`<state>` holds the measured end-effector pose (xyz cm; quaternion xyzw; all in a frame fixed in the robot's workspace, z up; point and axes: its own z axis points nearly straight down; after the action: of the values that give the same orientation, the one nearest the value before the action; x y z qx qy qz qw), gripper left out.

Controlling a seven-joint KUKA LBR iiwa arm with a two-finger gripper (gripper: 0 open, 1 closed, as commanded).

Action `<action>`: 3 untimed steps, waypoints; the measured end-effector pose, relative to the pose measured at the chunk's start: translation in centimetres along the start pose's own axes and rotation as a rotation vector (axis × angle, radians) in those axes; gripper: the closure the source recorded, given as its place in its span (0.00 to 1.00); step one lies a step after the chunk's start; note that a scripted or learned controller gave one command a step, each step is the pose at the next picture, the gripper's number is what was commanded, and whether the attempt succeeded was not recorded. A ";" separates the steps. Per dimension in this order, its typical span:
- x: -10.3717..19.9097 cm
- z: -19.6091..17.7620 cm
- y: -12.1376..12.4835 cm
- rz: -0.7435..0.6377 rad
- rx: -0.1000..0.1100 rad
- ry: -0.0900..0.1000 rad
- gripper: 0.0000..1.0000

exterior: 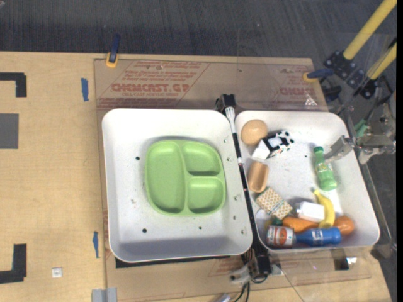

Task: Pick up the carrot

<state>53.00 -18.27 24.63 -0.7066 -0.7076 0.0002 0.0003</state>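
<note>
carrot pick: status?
Done: nothing visible yet. The carrot lies at the near end of the right bin, wedged among a banana, a blue bottle and a can. In hand: the gripper sits at the bin's right rim by a green bottle, well away from the carrot. Left: reach, grasp, lift.

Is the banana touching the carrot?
Touching. The camera view shows the banana's lower end lying right on the carrot, with no gap between them.

Carrot (301,223) hemmed: banana (325,207) above, blue bottle (321,236) below.
</note>
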 end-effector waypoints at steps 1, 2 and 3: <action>-3.8 8.8 -5.1 -0.274 0.003 0.002 0.00; 4.4 15.7 -4.4 -0.419 -0.017 -0.004 0.00; 6.8 15.7 -4.5 -0.795 -0.016 -0.014 0.00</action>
<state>48.51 -11.43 8.98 -0.3775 -0.9259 -0.0009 -0.0100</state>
